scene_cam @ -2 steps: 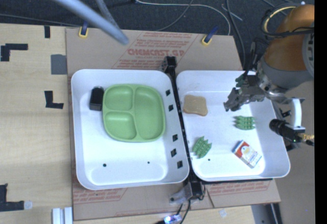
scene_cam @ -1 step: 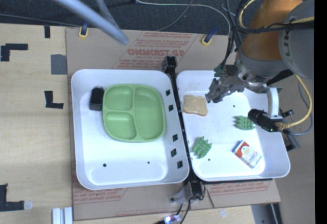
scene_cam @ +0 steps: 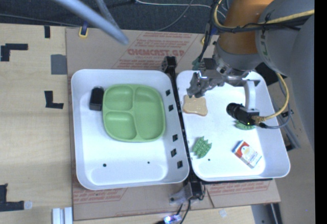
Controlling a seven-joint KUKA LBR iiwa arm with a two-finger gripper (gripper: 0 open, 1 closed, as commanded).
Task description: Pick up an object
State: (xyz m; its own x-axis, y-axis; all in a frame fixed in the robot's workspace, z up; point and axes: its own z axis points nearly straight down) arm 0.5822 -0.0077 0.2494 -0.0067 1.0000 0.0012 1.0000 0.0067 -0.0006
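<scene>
The grey arm with its orange band (scene_cam: 250, 10) reaches in from the right and hangs over the far left part of the right-hand shallow white bin (scene_cam: 273, 164). Its two-finger gripper (scene_cam: 197, 89) points down at the far edge of a tan, flat, bread-like slice (scene_cam: 195, 107), which lies on the bin floor near the divider between the two bins. The dark fingertips sit just at or above that far edge of the slice; whether they touch it cannot be told, and the slice is not seen between them. In the same bin, a small green spiky plastic piece (scene_cam: 202, 147) lies nearer, close to the left wall, and a small red, white and yellow packet (scene_cam: 247, 153) lies near the right corner. A black cylindrical part with a green glow (scene_cam: 242, 114) hangs off the arm over the middle of this bin. The left-hand white bin (scene_cam: 82, 131) holds a pale green divided plastic tray (scene_cam: 134, 112) in its middle, with a small black block (scene_cam: 96, 98) just beside the tray's left edge.
</scene>
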